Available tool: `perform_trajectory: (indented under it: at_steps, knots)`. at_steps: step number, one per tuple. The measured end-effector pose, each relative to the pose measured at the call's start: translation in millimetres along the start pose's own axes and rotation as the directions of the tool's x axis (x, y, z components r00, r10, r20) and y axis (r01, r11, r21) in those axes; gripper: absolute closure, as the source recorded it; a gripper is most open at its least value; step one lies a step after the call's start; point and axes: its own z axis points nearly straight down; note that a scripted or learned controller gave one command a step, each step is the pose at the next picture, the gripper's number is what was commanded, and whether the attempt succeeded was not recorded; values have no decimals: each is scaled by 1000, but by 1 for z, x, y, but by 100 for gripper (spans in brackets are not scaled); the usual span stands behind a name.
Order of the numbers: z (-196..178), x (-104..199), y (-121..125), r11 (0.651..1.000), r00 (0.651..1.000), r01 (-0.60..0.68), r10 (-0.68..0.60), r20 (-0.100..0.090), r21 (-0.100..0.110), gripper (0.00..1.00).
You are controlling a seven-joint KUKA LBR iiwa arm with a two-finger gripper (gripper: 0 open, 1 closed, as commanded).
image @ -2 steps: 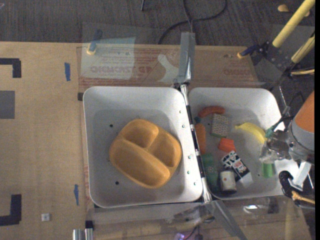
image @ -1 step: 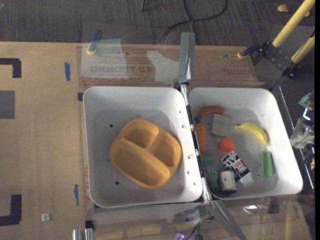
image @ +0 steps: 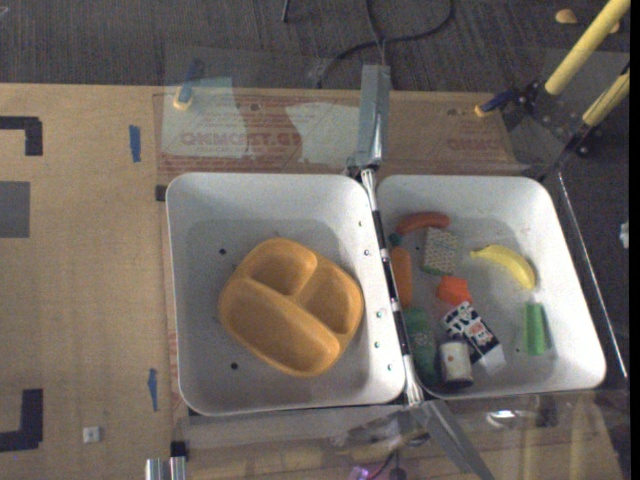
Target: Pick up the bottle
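Gripper state cannot be told from this moment, and nothing in the scene is lifted or clasped, so the pick looks not yet begun. The bottle (image: pixel 537 328), judged to be the small light-green piece lying on its side, rests on the floor of the right bin (image: pixel 500 203), a little nearer the view's bottom edge than the banana (image: pixel 505 265) and slightly toward the side the arm reaches from; it is too small to make out a cap or label, so that reading is tentative. It lies apart from the banana, with bare white floor around it, which should leave room for a grasp from above. On the banana's other side sits a cluster: a blue and white carton (image: pixel 473 333), a small can (image: pixel 455 363), a dark green piece (image: pixel 419 343), a red-orange lump (image: pixel 453 290), a speckled block (image: pixel 441 250), a carrot (image: pixel 401 273) and a red sausage (image: pixel 425 221). Farther from the banana again, the left bin (image: pixel 200 228) holds an orange divided plate (image: pixel 290 306). Both bins sit on the pale wooden tabletop (image: pixel 80 268). All of the task is left: approach, closing on the bottle, and lifting it.
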Motion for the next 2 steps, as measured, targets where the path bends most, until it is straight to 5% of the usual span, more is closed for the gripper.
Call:
perform_trajectory:
  at_steps: [1,2]
  knots:
    - [53,12,-9,999,999,-35,35,-1,4,100]
    - [43,60,-37,1000,1000,-7,7,-1,5,100]
